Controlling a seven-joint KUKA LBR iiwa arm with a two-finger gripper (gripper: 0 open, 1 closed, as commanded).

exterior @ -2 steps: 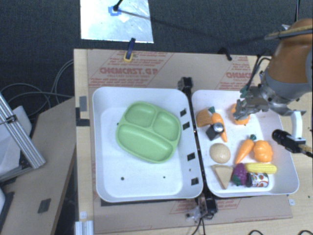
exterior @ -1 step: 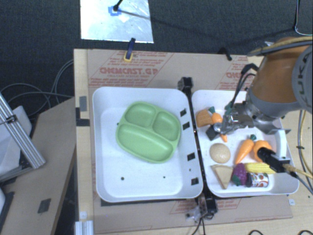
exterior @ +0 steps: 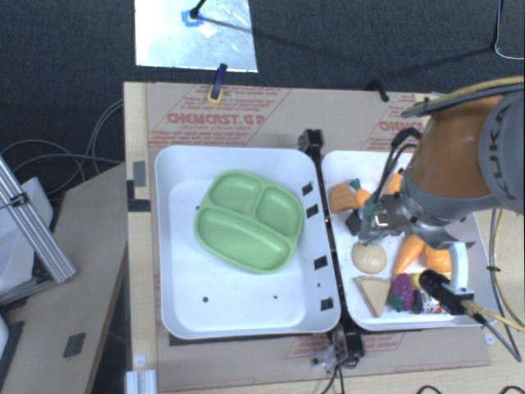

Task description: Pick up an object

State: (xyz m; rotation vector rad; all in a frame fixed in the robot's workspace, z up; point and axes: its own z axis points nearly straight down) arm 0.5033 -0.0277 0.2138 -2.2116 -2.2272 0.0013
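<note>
Dark carpet surrounds the cardboard-topped desk (exterior: pixel 246 109), which carries two shallow white bins side by side; the left white bin (exterior: pixel 176 298) holds a pale green divided plastic plate (exterior: pixel 248 220); the right white bin (exterior: pixel 338 175) holds the candidate objects: an orange toy piece (exterior: pixel 344 195) near the divider, a beige rounded toy (exterior: pixel 369 258), a tan wedge-shaped toy (exterior: pixel 374 292), an orange toy carrot (exterior: pixel 408 254) and a purple grape cluster (exterior: pixel 403 288); the grey arm with orange band (exterior: pixel 459 158) reaches in from the right; the pincer (exterior: pixel 369 222) sits low over the right bin, just above the beige rounded toy; whether it is spread or pressed together cannot be told
</note>
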